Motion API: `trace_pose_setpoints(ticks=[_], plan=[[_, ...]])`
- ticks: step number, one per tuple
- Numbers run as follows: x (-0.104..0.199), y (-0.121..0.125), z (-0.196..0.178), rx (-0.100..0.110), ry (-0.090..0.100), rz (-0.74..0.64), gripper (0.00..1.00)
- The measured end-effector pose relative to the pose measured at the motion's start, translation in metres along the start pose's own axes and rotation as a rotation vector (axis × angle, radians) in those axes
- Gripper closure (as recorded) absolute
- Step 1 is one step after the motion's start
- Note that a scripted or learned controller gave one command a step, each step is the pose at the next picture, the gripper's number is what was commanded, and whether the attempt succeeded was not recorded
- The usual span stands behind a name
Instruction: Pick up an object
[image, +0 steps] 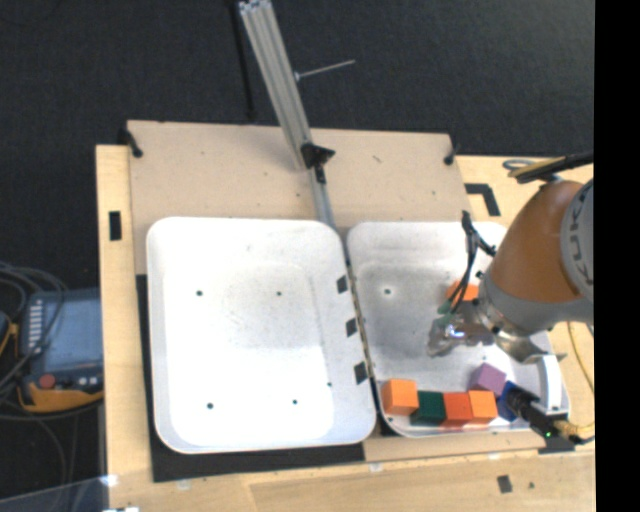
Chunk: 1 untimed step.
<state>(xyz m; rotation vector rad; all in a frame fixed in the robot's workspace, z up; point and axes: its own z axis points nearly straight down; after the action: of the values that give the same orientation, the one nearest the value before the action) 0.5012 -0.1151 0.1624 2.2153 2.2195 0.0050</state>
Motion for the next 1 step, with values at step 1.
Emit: trace_pose_setpoints(ticks=[1], plan=[[0.0085, 0.0017, -0.0575, -0.002, 0.0, -0.002, 1.0]])
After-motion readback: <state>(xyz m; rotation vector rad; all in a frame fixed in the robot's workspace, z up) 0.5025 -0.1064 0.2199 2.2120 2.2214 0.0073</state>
